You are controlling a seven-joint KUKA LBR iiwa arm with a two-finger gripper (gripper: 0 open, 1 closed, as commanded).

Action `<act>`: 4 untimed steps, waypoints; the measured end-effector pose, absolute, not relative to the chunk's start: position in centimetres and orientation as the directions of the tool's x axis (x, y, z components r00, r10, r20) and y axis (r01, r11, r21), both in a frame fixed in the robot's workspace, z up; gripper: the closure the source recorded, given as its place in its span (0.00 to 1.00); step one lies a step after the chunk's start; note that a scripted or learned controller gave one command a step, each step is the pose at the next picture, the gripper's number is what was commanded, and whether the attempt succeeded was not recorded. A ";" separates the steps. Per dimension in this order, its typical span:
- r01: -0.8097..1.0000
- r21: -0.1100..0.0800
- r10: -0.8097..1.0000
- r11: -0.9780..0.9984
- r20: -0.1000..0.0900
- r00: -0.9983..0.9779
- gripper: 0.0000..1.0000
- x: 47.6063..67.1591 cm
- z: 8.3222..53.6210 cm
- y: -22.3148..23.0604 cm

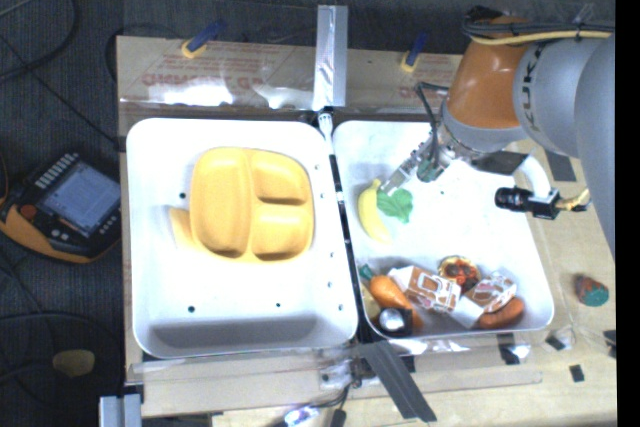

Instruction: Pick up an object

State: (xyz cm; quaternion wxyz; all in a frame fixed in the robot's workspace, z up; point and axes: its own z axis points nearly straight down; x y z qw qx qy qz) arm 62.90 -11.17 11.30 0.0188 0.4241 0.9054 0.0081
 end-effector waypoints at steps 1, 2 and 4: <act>0.743 0.002 0.743 0.670 -0.002 -0.670 1.00 65.4 13.7 -14.3; 0.910 0.000 0.910 0.414 -0.002 -0.414 1.00 65.7 18.4 -8.7; 1.000 -0.002 1.000 0.018 -0.002 -0.018 1.00 62.5 23.3 -8.5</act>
